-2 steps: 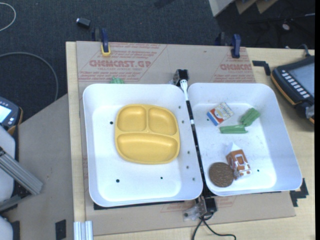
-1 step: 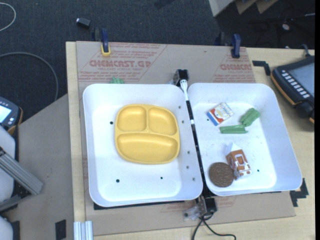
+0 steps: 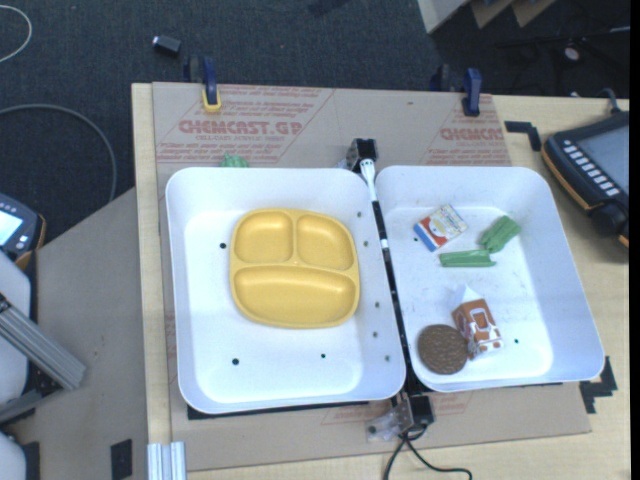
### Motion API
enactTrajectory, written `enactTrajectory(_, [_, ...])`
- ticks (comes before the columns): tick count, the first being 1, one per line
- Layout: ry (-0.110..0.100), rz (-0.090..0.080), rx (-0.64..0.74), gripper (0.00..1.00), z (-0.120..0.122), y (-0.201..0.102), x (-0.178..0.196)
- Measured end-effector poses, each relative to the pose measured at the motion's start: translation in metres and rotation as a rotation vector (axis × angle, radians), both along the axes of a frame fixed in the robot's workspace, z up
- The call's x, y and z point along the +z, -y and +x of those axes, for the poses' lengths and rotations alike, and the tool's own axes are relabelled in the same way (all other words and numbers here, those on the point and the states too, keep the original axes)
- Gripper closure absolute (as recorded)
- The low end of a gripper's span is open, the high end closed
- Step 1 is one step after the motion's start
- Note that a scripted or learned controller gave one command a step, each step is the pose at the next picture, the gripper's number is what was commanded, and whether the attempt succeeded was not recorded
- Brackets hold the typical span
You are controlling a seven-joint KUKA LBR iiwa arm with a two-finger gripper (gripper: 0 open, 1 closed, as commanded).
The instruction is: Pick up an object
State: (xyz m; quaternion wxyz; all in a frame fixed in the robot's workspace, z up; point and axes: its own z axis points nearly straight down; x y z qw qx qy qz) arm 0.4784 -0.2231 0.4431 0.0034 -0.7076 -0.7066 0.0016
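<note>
The yellow divided plate fills the left bin; right of it, in the right bin, lie a small card packet, two green pieces, a brown disc and an orange-and-white toy. I cannot tell my end effector's state. I'd come straight down on the packet farthest from the plate's near edge, since it lies apart from its neighbours.

Glossy white plastic bins hold a smooth yellow plastic tray; beneath, matt brown cardboard.

Two blue plastic clamps pin the brown cardboard sheet at its far edge; black-and-yellow handheld pendant sits far right.
</note>
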Motion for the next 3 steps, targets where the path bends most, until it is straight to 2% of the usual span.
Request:
enactTrajectory(1, [0.014, -0.007, 0.002, 1.0, 0.002, 0.0, 0.016])
enactTrajectory(2, [0.005, -0.001, 0.005, 1.0, 0.001, -0.041, 0.003])
enactTrajectory(3, [0.021, -0.004, 0.01, 1.0, 0.011, -0.113, 0.098])
